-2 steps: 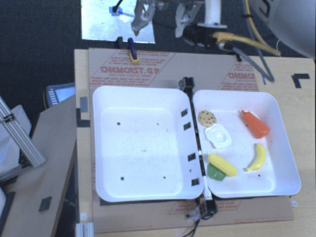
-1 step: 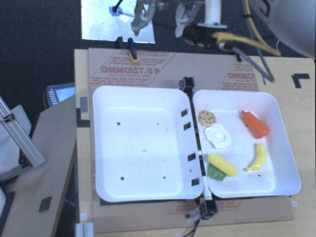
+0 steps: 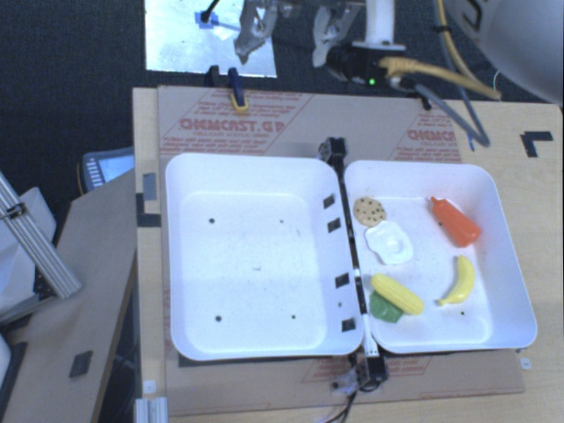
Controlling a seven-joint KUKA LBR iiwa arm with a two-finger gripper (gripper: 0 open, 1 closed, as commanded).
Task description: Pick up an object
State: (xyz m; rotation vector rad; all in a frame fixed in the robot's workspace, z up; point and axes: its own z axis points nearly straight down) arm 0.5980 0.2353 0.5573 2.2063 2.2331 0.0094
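So my two-finger gripper (image 3: 289,32) is hanging wide open at 12 o'clock, holding nothing, while the orange plastic bottle (image 3: 456,222) is lying in the shallow white right bin (image 3: 507,227).

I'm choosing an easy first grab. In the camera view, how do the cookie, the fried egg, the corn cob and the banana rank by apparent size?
Largest to smallest as they look:
1. corn cob
2. banana and fried egg, too alike in apparent size to separate
3. cookie, clearly the smallest

All lie in the right bin.
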